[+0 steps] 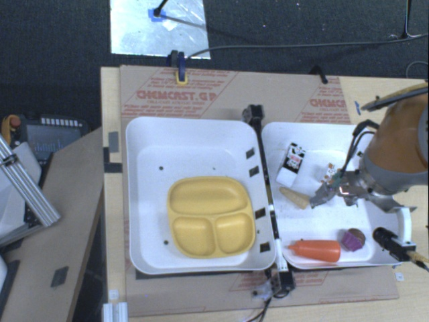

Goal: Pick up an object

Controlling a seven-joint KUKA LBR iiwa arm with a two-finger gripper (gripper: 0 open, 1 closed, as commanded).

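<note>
Two shallow white bins sit side by side on your bench, both smooth moulded plastic with rounded corners. The left bin (144,180) carries a glossy yellow tray (210,216) split into three compartments, one long one at the back and two smaller ones in front. Look to the right bin (315,134) for the pickable things: a small white box with a black printed panel (291,164) lies toward its back-left, a tan cone-shaped piece (293,197) lies just below that box, an orange carrot-shaped toy (315,249) rests along the front wall, and a rounded purple piece (353,239) sits just right of the carrot's thick end.

Your arm (401,146) comes in from the right, its orange band above the grey wrist, bent down over the right bin. The gripper (323,194) hangs low near the middle of that bin, tip pointing left, just beside the wider end of the cone. You cannot tell from this angle whether the jaws are parted or closed, and nothing is visibly held between them.
</note>
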